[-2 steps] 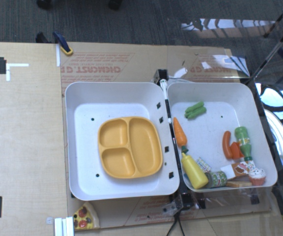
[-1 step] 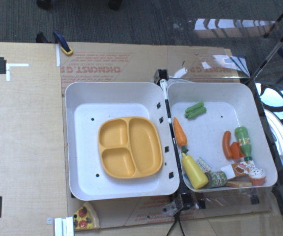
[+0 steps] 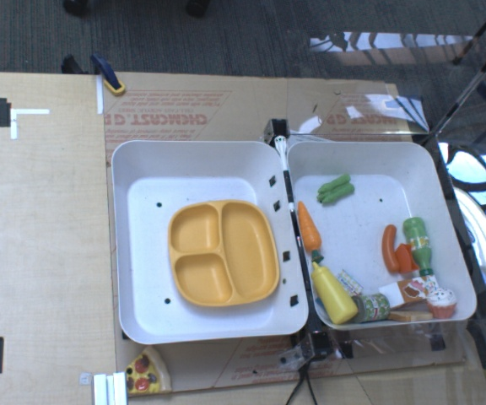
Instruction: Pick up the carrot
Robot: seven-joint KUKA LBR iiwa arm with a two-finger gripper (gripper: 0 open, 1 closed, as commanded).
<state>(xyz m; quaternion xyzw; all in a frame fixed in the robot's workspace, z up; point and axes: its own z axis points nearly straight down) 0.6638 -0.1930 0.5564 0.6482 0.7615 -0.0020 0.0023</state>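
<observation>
The carrot (image 3: 309, 228) is a small orange toy with a green top. It lies along the left wall of the right bin (image 3: 420, 171), just above a yellow mustard bottle (image 3: 333, 296).
The left bin (image 3: 133, 226) holds a yellow three-part plate (image 3: 224, 251). In the right bin lie green pea pods (image 3: 336, 189), a red sausage (image 3: 389, 247), a green bottle (image 3: 418, 241), a cupcake (image 3: 440, 299) and several small packets. A toy pizza slice (image 3: 144, 374) sits below the left bin.
</observation>
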